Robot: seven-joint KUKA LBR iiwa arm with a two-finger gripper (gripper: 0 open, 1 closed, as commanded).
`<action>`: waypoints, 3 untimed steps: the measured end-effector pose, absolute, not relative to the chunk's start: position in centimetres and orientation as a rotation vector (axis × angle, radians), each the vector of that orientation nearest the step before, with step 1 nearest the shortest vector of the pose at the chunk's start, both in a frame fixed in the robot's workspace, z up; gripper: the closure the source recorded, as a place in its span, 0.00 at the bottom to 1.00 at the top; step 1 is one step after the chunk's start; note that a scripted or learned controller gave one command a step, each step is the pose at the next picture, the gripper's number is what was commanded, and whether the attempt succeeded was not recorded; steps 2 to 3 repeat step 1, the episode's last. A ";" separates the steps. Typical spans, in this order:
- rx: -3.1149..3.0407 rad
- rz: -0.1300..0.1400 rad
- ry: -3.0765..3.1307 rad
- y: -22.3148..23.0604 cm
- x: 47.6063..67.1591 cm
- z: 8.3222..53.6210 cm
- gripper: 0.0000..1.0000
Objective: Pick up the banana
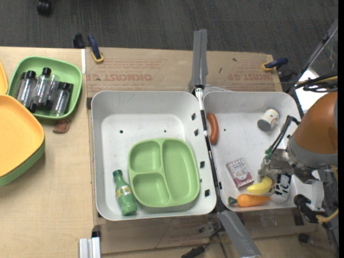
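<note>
The yellow banana point(259, 186) lies in the right bin point(236, 112) near its front right corner, just above an orange carrot point(251, 200). My gripper point(274, 168) hangs right over the banana's right end, at the end of the grey arm with the orange band point(321, 130). The arm's bulk hides part of the gripper. I see nothing lifted between the fingers; the banana rests on the bin floor.
The right bin also holds a sausage point(213, 128), a small pink card box point(238, 172), a white cup point(269, 118) and a black-and-white item point(282, 185). The left bin holds a green divided tray point(163, 172) and a green bottle point(124, 193). Orange plates point(19, 138) sit far left.
</note>
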State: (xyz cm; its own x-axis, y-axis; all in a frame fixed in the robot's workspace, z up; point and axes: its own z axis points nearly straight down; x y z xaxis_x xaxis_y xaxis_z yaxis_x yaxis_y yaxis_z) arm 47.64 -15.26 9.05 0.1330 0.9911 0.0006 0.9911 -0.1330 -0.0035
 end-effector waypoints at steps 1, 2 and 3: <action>-2.323 0.003 -2.115 -17.4 50.8 20.8 1.00; -2.323 0.003 -2.115 -17.4 50.8 20.8 1.00; -2.323 0.003 -2.115 -17.4 50.8 20.8 1.00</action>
